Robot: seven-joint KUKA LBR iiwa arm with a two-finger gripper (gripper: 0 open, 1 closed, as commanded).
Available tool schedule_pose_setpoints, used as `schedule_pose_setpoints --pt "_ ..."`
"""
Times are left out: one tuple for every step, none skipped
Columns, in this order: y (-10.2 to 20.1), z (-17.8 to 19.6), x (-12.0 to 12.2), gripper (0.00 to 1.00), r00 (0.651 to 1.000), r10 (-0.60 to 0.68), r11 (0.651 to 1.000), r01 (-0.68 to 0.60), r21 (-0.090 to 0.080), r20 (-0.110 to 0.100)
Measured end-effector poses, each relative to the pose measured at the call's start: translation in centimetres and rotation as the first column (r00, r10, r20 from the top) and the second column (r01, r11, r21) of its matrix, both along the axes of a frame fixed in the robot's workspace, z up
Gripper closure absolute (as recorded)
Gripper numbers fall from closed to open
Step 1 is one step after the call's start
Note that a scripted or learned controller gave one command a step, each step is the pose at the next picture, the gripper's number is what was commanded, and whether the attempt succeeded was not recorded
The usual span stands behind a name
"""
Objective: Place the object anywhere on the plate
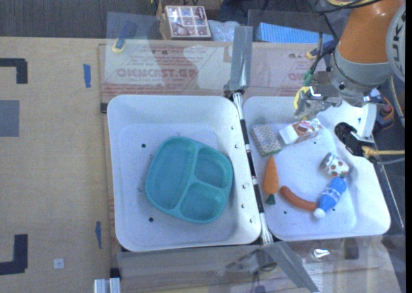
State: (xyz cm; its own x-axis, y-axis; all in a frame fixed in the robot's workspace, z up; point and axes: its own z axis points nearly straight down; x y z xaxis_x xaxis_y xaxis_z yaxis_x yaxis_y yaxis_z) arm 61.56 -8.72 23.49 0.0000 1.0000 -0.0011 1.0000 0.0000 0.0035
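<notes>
Gripper [311, 106] hangs over the back of the right bin [380, 217], just above a small white and red carton [300, 131]; whether it is parted or clenched cannot be told from this angle, and nothing is seen between its tips. No object is on the teal plate [188, 179], which lies in the left bin [125, 118], three compartments up. Candidates all lie in the right bin: carton, checked green block [264, 138], carrot [271, 176], sausage [298, 198], blue bottle [329, 197], small printed cup [335, 165].

Judgement: pick phase, carton the likeliest target. Descend straight and centre on the carton's narrow width; the green block sits just beside it, so avoid clipping that. Lift clear of the divider between bins before crossing left, and release low over the plate.
</notes>
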Motion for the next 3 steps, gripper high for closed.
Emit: schedule_pose_setpoints --pt "4.0 0.6 -3.4 1.0 0.999 0.041 0.999 -0.041 0.002 -0.005" --pt "12.0 -5.1 -4.1 1.0 0.983 0.184 0.983 -0.184 0.002 -0.005" --pt "14.5 -5.1 -10.5 1.0 0.98 0.198 0.98 -0.198 0.002 -0.006"
